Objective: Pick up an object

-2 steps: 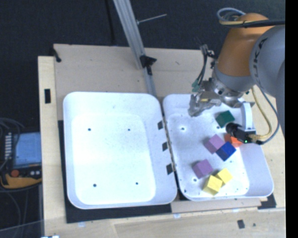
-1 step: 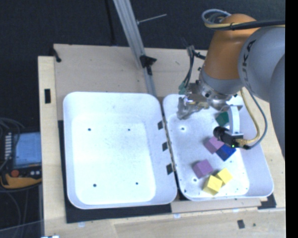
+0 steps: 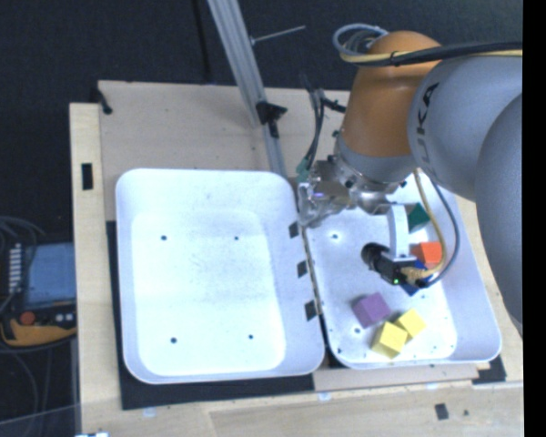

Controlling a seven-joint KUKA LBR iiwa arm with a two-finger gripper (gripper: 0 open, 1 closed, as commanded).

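Note:
The right white bin [image 3: 469, 340] holds several small blocks. A purple block [image 3: 371, 309] lies near its front, with two yellow blocks [image 3: 391, 338] [image 3: 411, 322] just beside it. Farther right, an orange block [image 3: 429, 253] and a green block [image 3: 418, 215] sit partly behind the robot's cable and bracket. A sliver of a blue thing [image 3: 419, 284] shows below the orange block. My gripper [image 3: 315, 198] hangs under the orange-banded wrist at the back left corner of the right bin, close to the wall between the bins. No block is seen in it.
The left white bin [image 3: 136, 198] lies beside the right one. A slanted metal rail [image 3: 246, 71] runs from the back of the bench toward the gripper. The big grey arm covers the right bin's back right part.

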